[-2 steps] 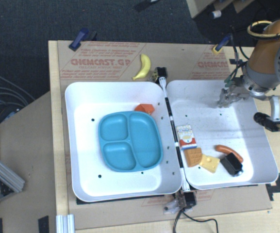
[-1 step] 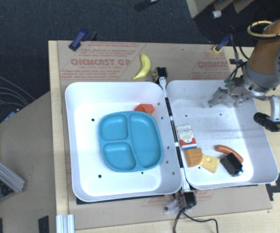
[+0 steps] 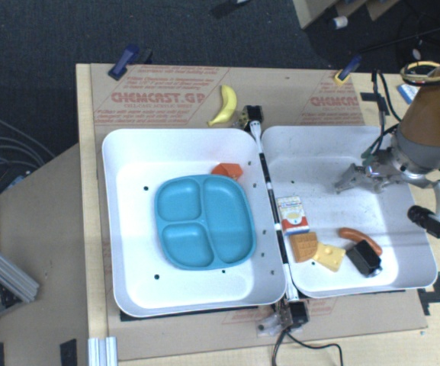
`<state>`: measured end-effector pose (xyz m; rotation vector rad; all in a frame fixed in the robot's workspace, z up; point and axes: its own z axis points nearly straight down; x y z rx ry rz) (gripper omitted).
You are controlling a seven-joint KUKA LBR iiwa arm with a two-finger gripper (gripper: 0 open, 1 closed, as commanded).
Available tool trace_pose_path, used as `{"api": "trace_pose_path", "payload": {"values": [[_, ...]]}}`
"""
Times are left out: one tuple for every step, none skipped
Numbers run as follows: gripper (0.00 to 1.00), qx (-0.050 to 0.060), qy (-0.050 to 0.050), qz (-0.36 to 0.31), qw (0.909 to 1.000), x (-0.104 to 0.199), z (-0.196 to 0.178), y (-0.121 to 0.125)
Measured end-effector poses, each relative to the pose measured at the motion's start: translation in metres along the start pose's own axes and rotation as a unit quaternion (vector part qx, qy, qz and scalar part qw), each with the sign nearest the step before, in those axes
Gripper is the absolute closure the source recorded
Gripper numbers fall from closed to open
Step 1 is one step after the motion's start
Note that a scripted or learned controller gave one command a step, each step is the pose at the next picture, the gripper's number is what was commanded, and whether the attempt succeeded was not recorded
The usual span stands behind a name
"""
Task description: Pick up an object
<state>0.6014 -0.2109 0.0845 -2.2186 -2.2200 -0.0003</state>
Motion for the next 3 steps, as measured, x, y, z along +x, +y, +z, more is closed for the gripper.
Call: {"api": "trace_pose_path", "payload": {"values": [[0.00,0.000,0.004,-0.001,1.0000,-0.008,0.000,-0.044],[0.00,0.003,0.008,-0.002,1.0000,-0.004,-0.001,0.066],[1.00,-0.001,0.001,-0.002,1.0000,-0.008,-0.011,0.067]]}}
